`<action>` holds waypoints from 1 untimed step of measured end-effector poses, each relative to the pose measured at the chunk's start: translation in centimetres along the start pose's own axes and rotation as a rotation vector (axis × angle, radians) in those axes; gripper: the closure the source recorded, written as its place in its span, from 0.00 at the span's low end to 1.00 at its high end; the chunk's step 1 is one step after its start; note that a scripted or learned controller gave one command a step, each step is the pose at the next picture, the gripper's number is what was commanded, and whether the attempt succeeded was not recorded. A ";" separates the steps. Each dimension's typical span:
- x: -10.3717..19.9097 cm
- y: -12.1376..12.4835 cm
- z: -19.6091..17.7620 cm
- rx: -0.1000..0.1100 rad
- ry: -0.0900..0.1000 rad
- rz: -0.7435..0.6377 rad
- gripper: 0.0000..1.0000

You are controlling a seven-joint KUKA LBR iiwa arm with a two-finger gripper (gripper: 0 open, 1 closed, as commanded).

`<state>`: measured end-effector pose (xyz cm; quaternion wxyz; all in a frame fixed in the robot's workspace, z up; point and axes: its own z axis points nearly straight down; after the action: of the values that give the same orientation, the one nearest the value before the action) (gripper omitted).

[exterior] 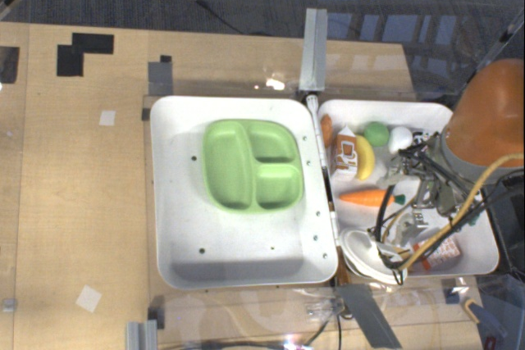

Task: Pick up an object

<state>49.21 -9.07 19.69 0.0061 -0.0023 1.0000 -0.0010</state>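
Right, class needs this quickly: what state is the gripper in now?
Gripper: cannot be told; it sits low over the right bin, hidden by cables.

Both bins are white: the left bin (176,201) carries a pale green divided tray (252,165), and the right bin (410,110) holds an orange carrot (362,197), a yellow banana (365,157), a green ball (376,133), a white and brown carton (345,152) and a white bowl (361,252). The bench (74,201) is light tan wood with black squares (82,51) at the far left. The arm (488,115) shows its orange band.
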 end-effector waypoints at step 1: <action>-4.4 -0.2 8.3 0.007 -0.011 -0.026 0.00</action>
<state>53.68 -9.30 11.47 0.0118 -0.0153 0.9998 -0.0044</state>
